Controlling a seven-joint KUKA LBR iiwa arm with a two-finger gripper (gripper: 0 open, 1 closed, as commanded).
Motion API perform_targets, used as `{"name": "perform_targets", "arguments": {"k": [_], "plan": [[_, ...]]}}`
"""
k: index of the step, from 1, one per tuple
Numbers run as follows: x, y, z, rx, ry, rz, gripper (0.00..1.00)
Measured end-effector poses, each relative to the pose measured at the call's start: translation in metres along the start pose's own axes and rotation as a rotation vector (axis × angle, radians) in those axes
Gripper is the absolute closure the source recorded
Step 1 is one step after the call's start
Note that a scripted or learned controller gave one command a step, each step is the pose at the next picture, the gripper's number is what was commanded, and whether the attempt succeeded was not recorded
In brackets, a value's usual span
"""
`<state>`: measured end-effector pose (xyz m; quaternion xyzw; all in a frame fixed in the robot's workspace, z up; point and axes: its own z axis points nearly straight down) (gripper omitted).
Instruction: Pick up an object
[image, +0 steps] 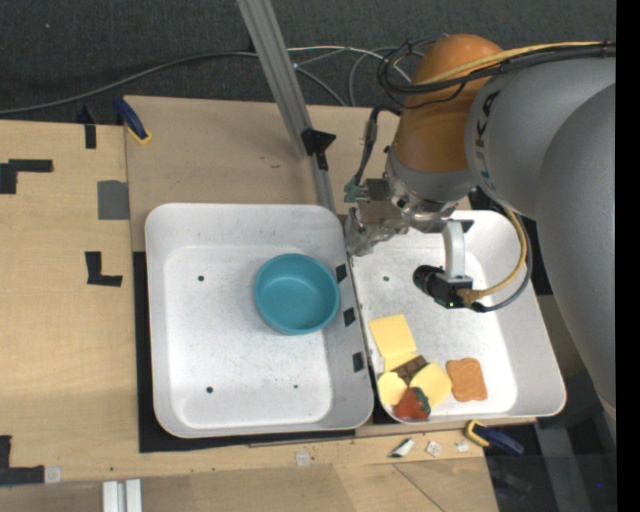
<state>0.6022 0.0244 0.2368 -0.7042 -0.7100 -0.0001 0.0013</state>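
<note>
Gripper poised over the right bin's upper left corner

Grey arm with its orange band (445, 95) fills the upper right of the frame, reaching down toward the middle. Its two-finger gripper (362, 238) sits at the upper left corner of the right white bin (520, 400), just beside the seam with the left white bin (180, 400); whether the fingers are spread or pressed together cannot be told from this slant, and nothing shows between them. A round teal plastic bowl (295, 292) rests upright in the left bin, right of centre. In the lower part of the right bin lie a pale yellow square block (392, 337), a yellow wedge (432, 381), a dark brown piece (410, 367), a red strawberry-like toy (411, 403) and an orange textured slab (466, 379), clustered close together.
</note>
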Motion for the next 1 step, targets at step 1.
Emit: {"name": "perform_targets", "arguments": {"k": [1], "plan": [[0.0591, -0.011, -0.0052, 0.0, 0.0, -0.001, 1.0]]}}
